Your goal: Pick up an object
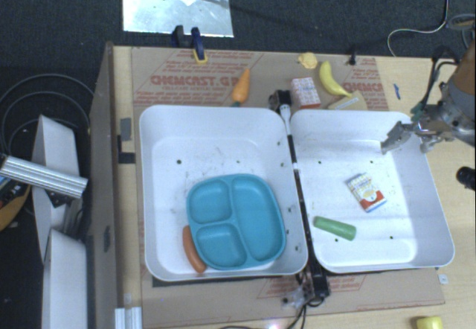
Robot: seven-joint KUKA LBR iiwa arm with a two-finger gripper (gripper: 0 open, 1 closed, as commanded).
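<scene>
Jaws are the first thing I check, and from this angle I cannot tell how they stand; the gripper (405, 136) hangs over the upper right part of the right bin (428, 193), and I see nothing caught in it. So I judge the pick as not yet made: no object is lifted, and everything left to do is the descent, the close and the lift.

Candidates sit in the same bin. I see a small red and white box (366, 192) lying near the middle, well apart from the walls, and a green cylinder (335, 228) lying lower down, closer to the divider between the bins. Both have open floor around them, which gives me room to come straight down.

Over in the left bin (160, 193) a blue divided tray (236, 221) fills the lower part, with an orange sausage-shaped toy (193, 249) squeezed between it and the bin wall; I judge that one awkward to reach. Beyond the bins, a banana (331, 80) and a carrot (240, 86) rest on the surface (186, 78).
</scene>
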